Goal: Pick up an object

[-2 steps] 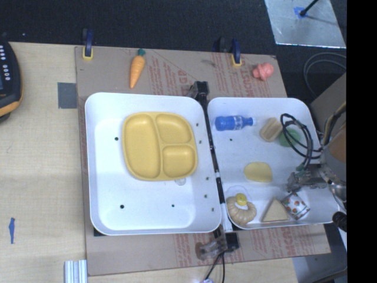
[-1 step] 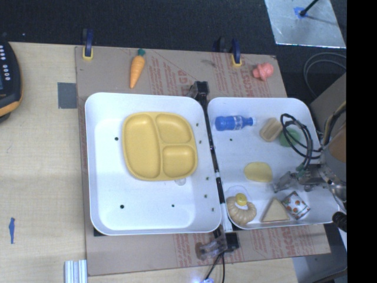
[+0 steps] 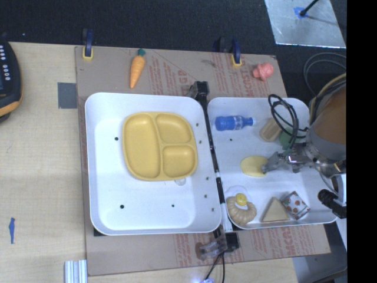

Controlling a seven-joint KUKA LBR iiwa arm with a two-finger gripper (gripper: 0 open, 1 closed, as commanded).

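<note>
One fixed overhead camera, slanted down on both bins (image 3: 94, 158).

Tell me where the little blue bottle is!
In the camera view, the blue bottle lies on its side in the right bin, near its top left corner. It is above the flat yellow piece and close to the divided yellow plate next door.

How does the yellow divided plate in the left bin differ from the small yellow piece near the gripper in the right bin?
The yellow divided plastic plate is far larger than the small flat yellow oval piece. The plate has three compartments with raised rims; the oval piece looks plain and undivided. The plate lies in the left white bin, the oval piece in the right white bin by the gripper. Both are pale yellow and lie flat.
</note>
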